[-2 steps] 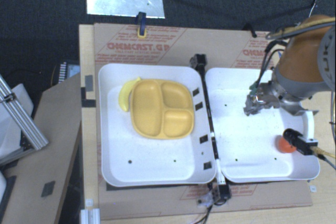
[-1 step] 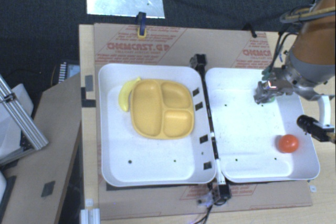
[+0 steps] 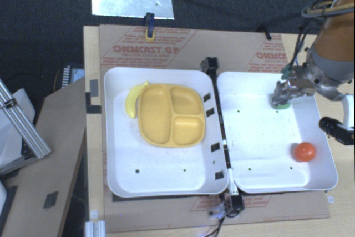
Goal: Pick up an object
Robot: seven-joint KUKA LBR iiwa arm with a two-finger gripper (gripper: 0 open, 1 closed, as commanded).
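My gripper [image 3: 283, 96] is low in the far part of the right bin [image 3: 260, 175], right over a small green object [image 3: 284, 104] whose edge peeks out under the fingers. An orange ball [image 3: 304, 151] lies near the right bin's right wall, well in front of the gripper. In the left bin [image 3: 161, 180] a yellow divided plate [image 3: 170, 115] rests with a yellow banana [image 3: 132, 100] tucked against its left edge.
A black divider with clips [image 3: 217, 125] runs between the two bins. The grey arm with its orange band [image 3: 333, 41] comes in from the upper right. A black fixture [image 3: 335, 129] juts in at the right bin's right rim.
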